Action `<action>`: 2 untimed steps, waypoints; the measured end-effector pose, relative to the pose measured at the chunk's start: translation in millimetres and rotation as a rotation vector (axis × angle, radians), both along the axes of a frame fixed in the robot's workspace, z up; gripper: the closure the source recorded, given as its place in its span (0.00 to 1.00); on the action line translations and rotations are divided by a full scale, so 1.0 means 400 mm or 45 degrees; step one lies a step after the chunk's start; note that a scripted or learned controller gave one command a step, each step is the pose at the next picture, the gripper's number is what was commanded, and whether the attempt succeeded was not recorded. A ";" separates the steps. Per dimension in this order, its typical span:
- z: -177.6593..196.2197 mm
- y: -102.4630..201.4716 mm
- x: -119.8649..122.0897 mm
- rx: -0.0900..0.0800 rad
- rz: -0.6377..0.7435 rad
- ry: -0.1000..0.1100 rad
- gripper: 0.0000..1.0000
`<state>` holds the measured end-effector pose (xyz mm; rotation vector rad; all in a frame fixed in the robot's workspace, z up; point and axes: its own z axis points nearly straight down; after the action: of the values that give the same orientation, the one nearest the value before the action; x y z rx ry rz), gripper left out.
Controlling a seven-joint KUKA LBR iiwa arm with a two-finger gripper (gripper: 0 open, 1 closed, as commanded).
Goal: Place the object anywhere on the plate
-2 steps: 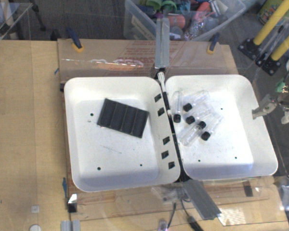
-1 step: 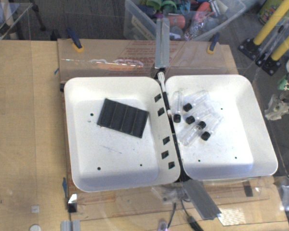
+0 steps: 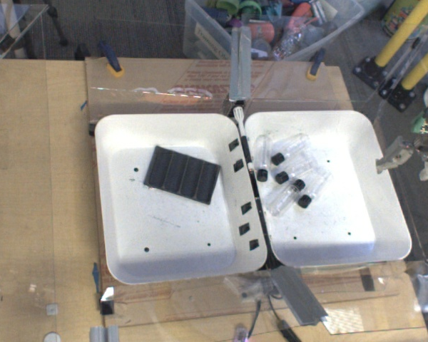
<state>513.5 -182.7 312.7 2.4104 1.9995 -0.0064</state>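
Light wooden bench [image 3: 36,191] under even light. Clear plastic tub [image 3: 271,13] of colourful toys behind, top centre. Yellow-black stand [image 3: 403,34] top right. Dark floor beyond.

Top clutter tub [image 3: 271,13] edge-cropped.

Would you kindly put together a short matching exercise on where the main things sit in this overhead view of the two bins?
Things:
1. black ridged plate
2. clear vials with black caps
3. plastic tub of colourful items
4. yellow tubes

Places:
A. top right corner of the view
B. inside the left bin
C. beyond the bins, top centre
D. inside the right bin

Pairs: 1-B, 2-D, 3-C, 4-A
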 end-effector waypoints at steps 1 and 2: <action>0.025 0.000 0.002 -0.002 0.002 -0.002 1.00; 0.024 0.000 0.002 -0.002 0.002 -0.001 0.00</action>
<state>514.3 -182.7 322.5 2.4071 2.0002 -0.0067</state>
